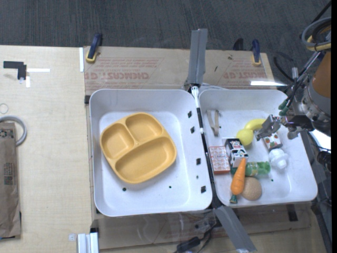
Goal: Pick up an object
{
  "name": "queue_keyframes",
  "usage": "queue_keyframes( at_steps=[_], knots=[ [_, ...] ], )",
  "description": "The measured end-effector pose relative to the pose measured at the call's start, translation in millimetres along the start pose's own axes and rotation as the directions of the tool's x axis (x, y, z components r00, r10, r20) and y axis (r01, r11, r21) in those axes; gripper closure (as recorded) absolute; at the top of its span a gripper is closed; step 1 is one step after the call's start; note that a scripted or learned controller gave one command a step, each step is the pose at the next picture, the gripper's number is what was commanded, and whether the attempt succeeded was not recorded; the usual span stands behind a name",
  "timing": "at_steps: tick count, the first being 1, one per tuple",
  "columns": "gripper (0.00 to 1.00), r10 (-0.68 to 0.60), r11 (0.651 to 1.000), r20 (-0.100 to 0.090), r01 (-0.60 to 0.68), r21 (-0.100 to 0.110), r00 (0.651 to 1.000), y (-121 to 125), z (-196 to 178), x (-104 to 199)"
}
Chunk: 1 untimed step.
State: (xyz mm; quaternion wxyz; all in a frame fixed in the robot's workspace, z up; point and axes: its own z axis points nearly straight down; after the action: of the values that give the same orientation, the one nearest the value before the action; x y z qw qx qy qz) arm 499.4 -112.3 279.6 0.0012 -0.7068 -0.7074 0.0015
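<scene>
A: Where do the pickable objects lie?

B: All in the right bin (300, 194). A yellow lemon (245, 136) sits near the middle, with a banana (256, 124) touching it on its upper right. Below them stand a small black-and-white carton (238, 151) and a pink patterned box (219, 159) just to its left. An orange carrot (238, 177) lies slanted from the carton down toward the bin's front wall, a round tan ball-like object (253, 189) sits against its lower right, and a green packet (258, 168) lies just right of the carrot's top.

A: And the gripper?

B: The gripper (280, 126) hangs over the right part of that bin, reaching in from the right. Its fingers (269, 126) stand apart, released, with nothing between them. The banana's tip is just left of the near finger; I cannot tell if they touch. A small red-and-white box (273, 140) lies right beneath the gripper, and a white bottle-like object (278, 158) is just below that box.

A: Anything else in that bin?

B: Two pale wooden sticks (213, 122) lie near its left wall, well apart from the gripper.

A: And outward from there?

B: The left bin (105, 194) holds a yellow divided plate (138, 147) with three compartments, lying flat. Behind both bins lies brown cardboard (139, 67) held by blue clamps (95, 47). A brown paper bag (9, 178) lies at the far left of the bench.
</scene>
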Motion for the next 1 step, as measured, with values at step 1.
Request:
queue_keyframes(
  at_steps=[1],
  knots=[
    [0.00, -0.070, 0.998, 0.001, 0.070, -0.001, 0.998, 77.8, 91.3, -18.3]
  ],
)
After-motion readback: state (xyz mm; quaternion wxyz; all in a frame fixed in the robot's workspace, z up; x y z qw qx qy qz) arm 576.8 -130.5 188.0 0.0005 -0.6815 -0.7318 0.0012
